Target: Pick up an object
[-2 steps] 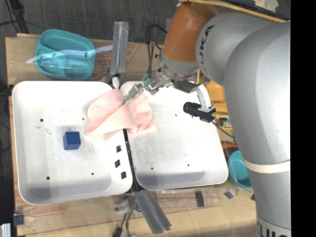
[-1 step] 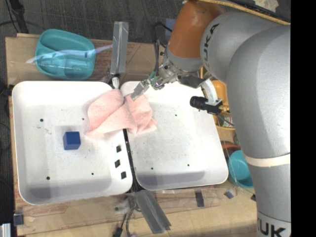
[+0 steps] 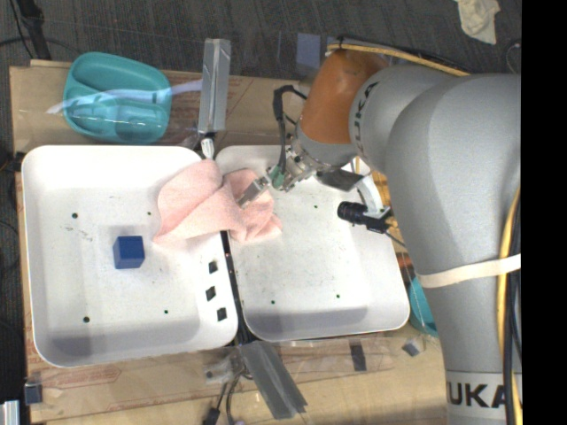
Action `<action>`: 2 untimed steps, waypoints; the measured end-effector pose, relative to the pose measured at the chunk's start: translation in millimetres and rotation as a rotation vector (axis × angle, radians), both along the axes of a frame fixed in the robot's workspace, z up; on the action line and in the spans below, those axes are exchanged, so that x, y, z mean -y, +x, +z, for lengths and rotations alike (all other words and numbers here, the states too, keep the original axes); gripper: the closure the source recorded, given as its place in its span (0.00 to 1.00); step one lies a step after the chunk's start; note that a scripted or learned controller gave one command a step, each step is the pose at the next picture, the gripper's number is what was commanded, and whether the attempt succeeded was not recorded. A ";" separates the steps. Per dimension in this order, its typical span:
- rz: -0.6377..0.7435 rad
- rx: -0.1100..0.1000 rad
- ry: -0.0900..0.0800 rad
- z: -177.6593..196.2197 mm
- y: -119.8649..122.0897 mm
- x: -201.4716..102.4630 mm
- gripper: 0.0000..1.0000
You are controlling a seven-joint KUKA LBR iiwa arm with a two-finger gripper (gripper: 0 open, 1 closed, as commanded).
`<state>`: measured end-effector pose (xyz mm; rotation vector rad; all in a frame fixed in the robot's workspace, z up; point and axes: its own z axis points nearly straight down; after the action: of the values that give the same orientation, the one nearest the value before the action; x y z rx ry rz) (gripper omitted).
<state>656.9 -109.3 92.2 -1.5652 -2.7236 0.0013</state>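
Note:
A pink cloth [image 3: 208, 206] lies crumpled over the divider between the two white bins, partly in the left bin [image 3: 53, 317] and partly in the right bin [image 3: 337, 312]. A small blue cube [image 3: 129, 251] sits in the left bin, left of the cloth. My gripper [image 3: 252, 192] reaches in from the right and rests low on the cloth's right part, near the right bin's back left corner. Folds of pink fabric lie around its tip.
A teal plastic object [image 3: 115, 97] lies on the bench behind the left bin. A grey bar [image 3: 213, 87] stands behind the divider. The arm's big grey body [image 3: 443, 193] covers the bench's right side. Bare bin floor lies in front of the cloth.

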 end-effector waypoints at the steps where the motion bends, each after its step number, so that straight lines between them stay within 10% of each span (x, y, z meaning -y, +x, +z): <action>1: 0.039 -0.001 0.001 0.2 -31.1 -10.0 0.00; 2: 0.043 0.001 0.000 11.0 -30.0 -10.2 1.00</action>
<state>626.9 -99.1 103.2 -1.5071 -2.7568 0.0006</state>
